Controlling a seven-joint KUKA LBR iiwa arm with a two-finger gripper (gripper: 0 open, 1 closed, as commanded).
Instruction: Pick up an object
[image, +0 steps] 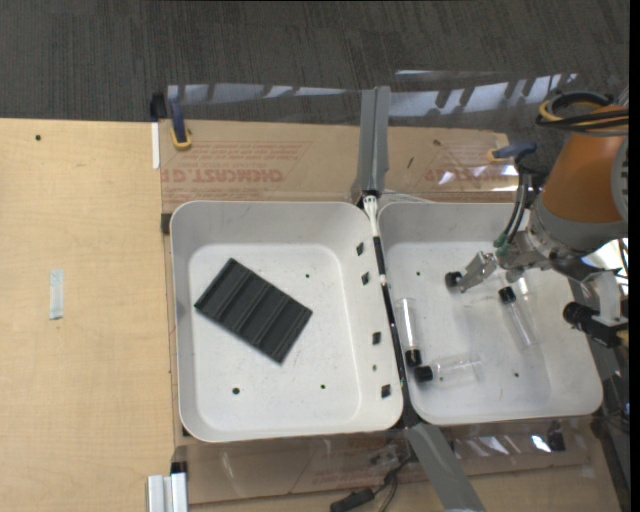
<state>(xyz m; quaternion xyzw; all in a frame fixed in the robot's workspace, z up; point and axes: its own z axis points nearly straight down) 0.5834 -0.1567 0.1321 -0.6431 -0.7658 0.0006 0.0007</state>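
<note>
A dark ribbed rectangular panel (253, 309) lies flat and at an angle in the left bin (190, 400). In the right bin (570, 400) lie three clear tubes with black caps. One tube (407, 322) runs along the bin's left wall, a second (455, 370) lies near the front, and a third (520, 318) rests toward the right. My gripper (462, 279) hangs low over the back middle of the right bin, pointing left. It is just left of the third tube's cap and I see nothing held in it.
A grey divider bar (374, 140) runs between the bins at the back. The arm's orange band (585, 180) and cables stand over the right bin's back right corner. Cardboard (260, 170) lies behind the bins, and bare bench (80, 300) extends to the left.
</note>
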